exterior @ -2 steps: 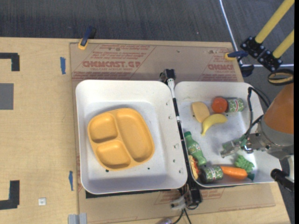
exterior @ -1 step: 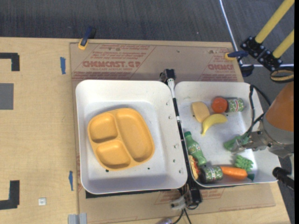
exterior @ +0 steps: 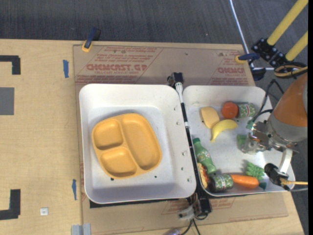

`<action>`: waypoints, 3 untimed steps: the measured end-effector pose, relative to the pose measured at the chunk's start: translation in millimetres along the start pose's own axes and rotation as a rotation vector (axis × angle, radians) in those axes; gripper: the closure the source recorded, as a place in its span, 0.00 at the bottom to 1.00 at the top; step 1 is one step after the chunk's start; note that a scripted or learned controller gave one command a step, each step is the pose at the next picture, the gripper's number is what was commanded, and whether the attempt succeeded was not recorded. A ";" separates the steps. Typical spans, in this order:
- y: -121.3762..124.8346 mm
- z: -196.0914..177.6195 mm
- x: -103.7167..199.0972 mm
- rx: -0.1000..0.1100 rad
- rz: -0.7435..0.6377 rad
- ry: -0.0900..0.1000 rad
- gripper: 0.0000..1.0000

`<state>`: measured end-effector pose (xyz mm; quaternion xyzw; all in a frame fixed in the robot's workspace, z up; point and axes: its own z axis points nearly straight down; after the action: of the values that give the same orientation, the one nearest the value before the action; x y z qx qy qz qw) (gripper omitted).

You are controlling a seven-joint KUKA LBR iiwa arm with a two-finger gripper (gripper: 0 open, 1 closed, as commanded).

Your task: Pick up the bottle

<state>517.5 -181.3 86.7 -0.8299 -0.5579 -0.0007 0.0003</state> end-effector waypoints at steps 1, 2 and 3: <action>0.5 0.5 0.6 -0.003 -0.001 0.000 0.00; 1.5 -10.4 -0.8 -0.007 0.001 -0.003 1.00; 1.4 -10.3 -0.7 -0.007 0.001 -0.003 0.00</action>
<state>518.6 -182.6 97.1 -0.8301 -0.5575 -0.0013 -0.0034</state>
